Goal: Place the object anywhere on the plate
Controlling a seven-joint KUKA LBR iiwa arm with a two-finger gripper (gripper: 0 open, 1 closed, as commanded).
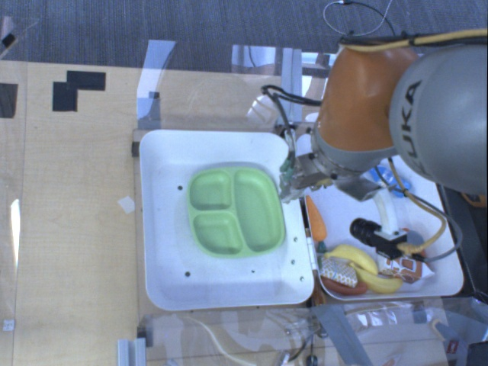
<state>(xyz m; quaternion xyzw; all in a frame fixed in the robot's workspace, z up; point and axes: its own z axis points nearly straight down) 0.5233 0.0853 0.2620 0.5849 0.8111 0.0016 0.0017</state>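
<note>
A green plate (232, 210) with three compartments lies in the middle of the left white bin (164, 204), with nothing on it. My gripper (291, 180) hangs over the wall between the two bins, just off the plate's upper right corner. Nothing shows in its grasp. In the right bin (450, 280), an orange carrot (315, 218) lies along the left wall, just below the gripper. A yellow banana (364, 269) rests near that bin's front edge. The arm's orange band and grey body hide the back of the right bin.
A red and tan food item (338, 274) lies against the banana, and a small printed packet (406, 266) sits to its right. A blue item (386, 176) peeks out under the arm. Black marks (76, 88) are on the wooden bench at the far left.
</note>
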